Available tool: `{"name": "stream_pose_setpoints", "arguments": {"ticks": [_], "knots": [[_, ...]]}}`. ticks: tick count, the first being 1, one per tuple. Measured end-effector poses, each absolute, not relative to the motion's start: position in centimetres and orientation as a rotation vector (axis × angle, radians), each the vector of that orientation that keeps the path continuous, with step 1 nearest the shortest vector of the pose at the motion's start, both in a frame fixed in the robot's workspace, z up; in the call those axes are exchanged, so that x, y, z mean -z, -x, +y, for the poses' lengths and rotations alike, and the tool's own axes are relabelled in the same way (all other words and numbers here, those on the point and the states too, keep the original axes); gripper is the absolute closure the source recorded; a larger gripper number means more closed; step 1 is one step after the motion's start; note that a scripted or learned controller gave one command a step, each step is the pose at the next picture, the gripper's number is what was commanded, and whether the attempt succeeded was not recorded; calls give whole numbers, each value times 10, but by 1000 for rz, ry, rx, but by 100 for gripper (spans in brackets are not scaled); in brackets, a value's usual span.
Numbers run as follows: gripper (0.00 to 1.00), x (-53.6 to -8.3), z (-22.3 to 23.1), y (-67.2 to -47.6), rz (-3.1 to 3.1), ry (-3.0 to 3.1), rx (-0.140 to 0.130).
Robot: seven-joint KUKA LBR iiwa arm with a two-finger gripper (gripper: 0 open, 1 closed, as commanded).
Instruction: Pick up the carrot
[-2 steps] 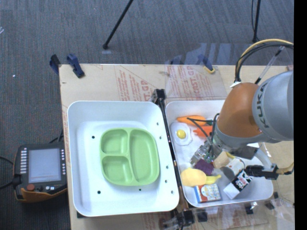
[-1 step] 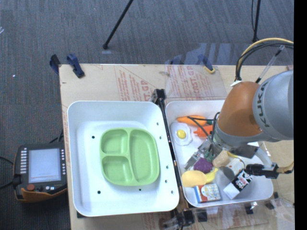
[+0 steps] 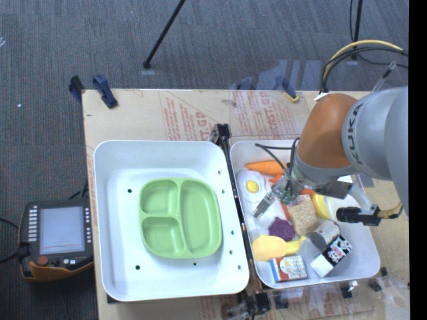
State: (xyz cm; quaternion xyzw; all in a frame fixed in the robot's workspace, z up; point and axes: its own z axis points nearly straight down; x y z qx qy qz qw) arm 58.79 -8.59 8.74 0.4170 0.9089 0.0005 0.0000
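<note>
One carrot, right bin, long axis nine-to-three, lying at eleven o'clock just beside the claw; claw's hold or spread cannot be told.

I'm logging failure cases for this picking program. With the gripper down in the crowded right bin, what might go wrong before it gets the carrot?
1. The gripper sits beside the fried egg, below the carrot, so it may close on the wrong item.
2. The carrot lies close to the right bin's far wall, leaving little room for a grasp.
3. The bread slice and purple item crowd in and may get shoved.
</note>
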Motion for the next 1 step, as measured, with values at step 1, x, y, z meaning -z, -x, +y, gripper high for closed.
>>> {"name": "stream_pose_setpoints", "arguments": {"ticks": [1], "knots": [[0, -88, -87, -632, 2709, -1590, -1]]}}
